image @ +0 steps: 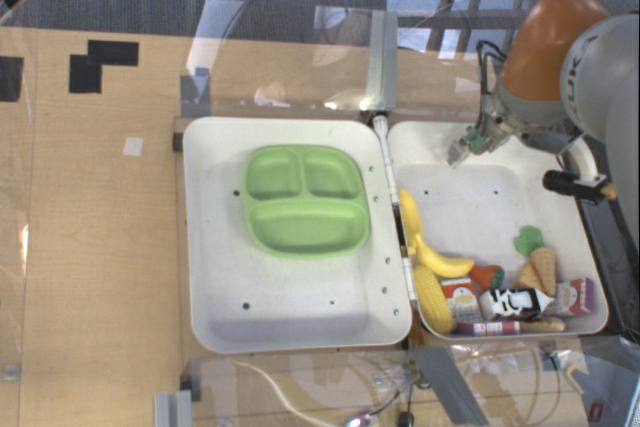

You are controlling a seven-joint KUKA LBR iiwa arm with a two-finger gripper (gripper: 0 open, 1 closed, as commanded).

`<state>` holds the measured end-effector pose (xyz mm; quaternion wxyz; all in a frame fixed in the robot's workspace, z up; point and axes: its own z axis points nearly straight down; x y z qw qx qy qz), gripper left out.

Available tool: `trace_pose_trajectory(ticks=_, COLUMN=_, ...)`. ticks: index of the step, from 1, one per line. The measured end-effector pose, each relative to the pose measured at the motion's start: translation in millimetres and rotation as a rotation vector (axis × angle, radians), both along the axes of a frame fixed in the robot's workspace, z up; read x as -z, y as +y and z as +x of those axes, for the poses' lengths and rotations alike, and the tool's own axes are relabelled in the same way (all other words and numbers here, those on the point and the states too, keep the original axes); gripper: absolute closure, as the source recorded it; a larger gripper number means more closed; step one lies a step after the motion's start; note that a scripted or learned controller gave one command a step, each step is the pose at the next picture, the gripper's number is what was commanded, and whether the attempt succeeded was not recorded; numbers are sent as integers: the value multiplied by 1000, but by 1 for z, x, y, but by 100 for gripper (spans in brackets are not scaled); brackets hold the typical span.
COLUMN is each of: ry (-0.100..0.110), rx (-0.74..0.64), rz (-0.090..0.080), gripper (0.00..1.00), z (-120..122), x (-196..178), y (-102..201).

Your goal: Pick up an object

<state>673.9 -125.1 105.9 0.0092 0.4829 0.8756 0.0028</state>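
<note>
Two white bins are set side by side on the bench. The left bin [210,245] carries a green tray [305,200] with three compartments, placed slightly toward its far edge and nearer its right wall than its left.

The right bin [480,205] holds a cluster of toy food gathered along its near edge and near-left corner. A banana [428,250] is laid by the left wall, curving toward the middle. A corn cob [429,295] is placed just beside it, toward the near-left corner. A red-and-white box [462,298] is seen touching the corn's right side, and a small black-and-white item [513,302] lies next to that. A pink marker [490,326] is stretched along the near edge. A green vegetable [529,240] and a cone [545,267] are found toward the right wall, with a pink carton [574,296] in the near-right corner. How these pieces overlap in the pile cannot be fully made out.

The arm [585,65] is reached in from the right, its orange band seen over the bin's far-right corner. The gripper [470,145] is positioned over the far edge of the right bin, well apart from the pile. Nothing is seen between its fingers; whether they are apart or together cannot be told, since the tip is small and blurred.
</note>
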Motion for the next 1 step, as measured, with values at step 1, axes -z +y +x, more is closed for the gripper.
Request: trace_pose_trajectory(ticks=1, ry=21, rx=-7, rz=10, gripper=0, z=-3, x=2, y=6)
